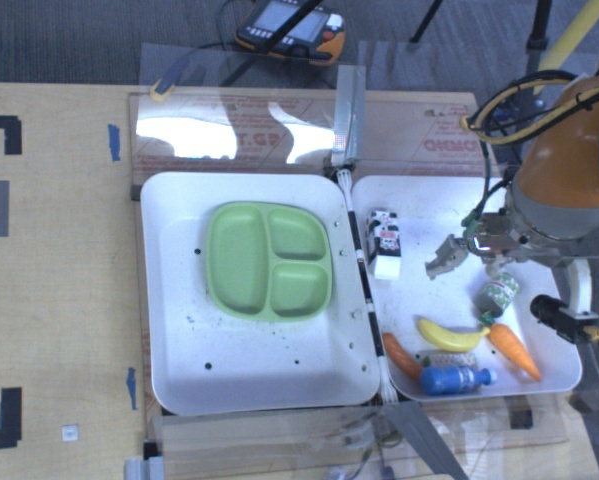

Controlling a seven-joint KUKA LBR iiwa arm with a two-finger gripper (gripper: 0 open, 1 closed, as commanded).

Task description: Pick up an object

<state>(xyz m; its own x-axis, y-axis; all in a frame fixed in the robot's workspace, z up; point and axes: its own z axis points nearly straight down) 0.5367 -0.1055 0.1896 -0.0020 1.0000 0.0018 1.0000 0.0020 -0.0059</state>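
Camera view: two carrots, one banana (pincer open, nothing held).

The arm is running off the right edge of the frame, so its upper links are cut away. It is covering the right rim of the right bin. Whether the pincer is gripping anything is too unclear to tell. The small bottle beneath the wrist is showing a label too blurred to read. The handheld device at the top is showing a screen too small to make out.
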